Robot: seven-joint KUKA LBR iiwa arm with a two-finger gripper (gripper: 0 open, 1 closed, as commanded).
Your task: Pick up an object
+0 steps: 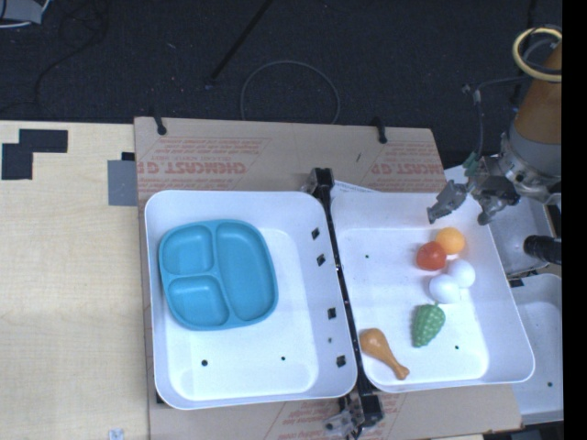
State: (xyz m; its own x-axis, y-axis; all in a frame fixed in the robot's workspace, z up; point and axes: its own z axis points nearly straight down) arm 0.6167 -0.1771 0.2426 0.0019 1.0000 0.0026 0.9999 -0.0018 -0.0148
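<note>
The gripper [466,204] hangs over the far right corner of the right bin [385,236], its two dark fingers spread apart with nothing between them. It sits up near the bin's back rim, so the pick looks barely begun: no object is grasped or lifted, and every item lies on the bin floor.

Nearest the fingers, just toward the camera, are an orange ball [450,240] and a red tomato-like piece [430,257], touching each other. Against them sits a white two-lobed object [451,283] (possibly two eggs, hard to tell against the white floor). Next comes a green bumpy toy vegetable [426,324], and nearest the front rim, a little apart, a tan toy drumstick [383,351].

The left bin [298,356] holds a blue divided plate [218,274], well away from the gripper.

What remains, I judge, is nearly everything: choosing a target, descending, closing and lifting. The orange ball is the closest candidate, though its tight cluster may hinder a clean grasp.
</note>
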